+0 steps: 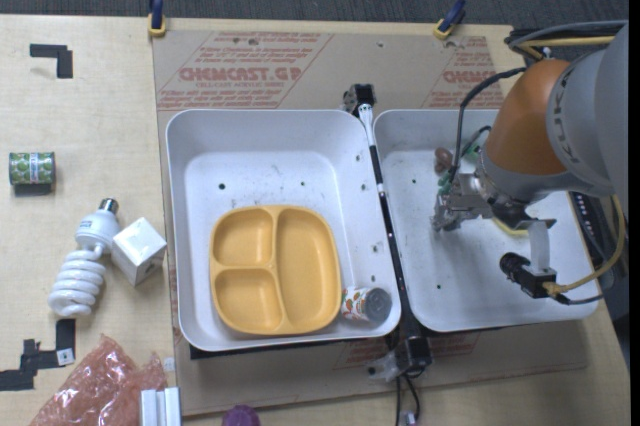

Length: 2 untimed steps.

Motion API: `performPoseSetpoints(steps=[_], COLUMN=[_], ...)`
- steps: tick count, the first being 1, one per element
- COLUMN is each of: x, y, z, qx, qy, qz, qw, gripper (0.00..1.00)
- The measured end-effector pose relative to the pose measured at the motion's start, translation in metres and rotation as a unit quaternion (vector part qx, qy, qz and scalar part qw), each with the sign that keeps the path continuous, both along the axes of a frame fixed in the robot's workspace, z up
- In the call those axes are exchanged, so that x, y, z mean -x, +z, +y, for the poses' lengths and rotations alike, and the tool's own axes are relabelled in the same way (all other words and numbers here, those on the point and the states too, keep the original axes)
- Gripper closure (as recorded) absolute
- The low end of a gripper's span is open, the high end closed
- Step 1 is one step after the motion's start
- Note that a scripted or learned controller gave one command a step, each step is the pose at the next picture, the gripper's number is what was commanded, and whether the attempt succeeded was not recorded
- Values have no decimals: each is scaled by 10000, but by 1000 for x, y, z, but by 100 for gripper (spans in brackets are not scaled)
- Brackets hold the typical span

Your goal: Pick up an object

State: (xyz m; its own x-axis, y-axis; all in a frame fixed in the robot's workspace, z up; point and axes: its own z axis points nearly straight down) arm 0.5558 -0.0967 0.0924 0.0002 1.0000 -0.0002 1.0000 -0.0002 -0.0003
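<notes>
Tool [447, 214] low in right bin [420, 294], jaw state unclear, small object [442, 157] just behind

In the left bin [180, 214], a yellow divided plate [275, 269] is taking up most of the floor, and a small can [364, 304] is lying against the plate's near right corner, leaving open room only along the far strip. In the right bin [420, 294], the arm [545, 129] and its claw [447, 214] are crowding the far right part, while the near left floor is lying open. The rim between the bins [380, 204] is standing in the way of any low sideways pass.
</notes>
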Motion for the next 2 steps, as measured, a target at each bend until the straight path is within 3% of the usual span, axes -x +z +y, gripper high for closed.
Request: performPoseSetpoints(steps=[1, 2], x=[-39, 5], y=[0, 0], z=[-46, 4], qx=[6, -1], qy=[1, 0], qz=[-8, 3], qw=[10000, 10000], gripper=[0, 0])
